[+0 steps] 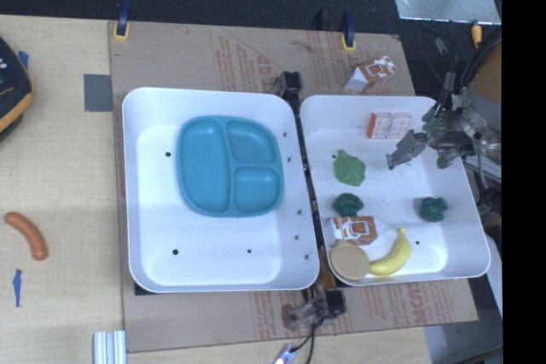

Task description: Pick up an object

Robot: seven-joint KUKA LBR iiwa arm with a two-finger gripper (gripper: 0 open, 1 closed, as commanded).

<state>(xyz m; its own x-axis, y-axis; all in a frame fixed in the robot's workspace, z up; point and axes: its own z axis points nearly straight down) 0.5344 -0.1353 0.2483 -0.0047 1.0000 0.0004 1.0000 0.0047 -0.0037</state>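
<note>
Right now I've got the gripper hovering over the right bin, near its upper right, w/ nothing between the fingers; they look spread apart, one dark finger angled down-left toward the middle of the bin.

Nearest candidate is the green leafy piece, just left of the fingertips, lying flat on the bin floor. My guess: light, prob. soft plastic or rubber, bumpy edges, so pinching across its narrow width should hold ok. The small box sits just up-left of the gripper; stiff cardboard-like, light, but flat faces could slip, so I'd take it across the short sides.

Other stuff in the same bin: two dark green broccoli bits, likely light and knobbly, easy to grab from above. Banana by the front wall is curved and smooth, touching a round tan disc; crowded, wall close, riskier pick.

Left bin has the blue divided plate; too wide and flat for these fingers, imo. I'd go for the leafy piece.
</note>
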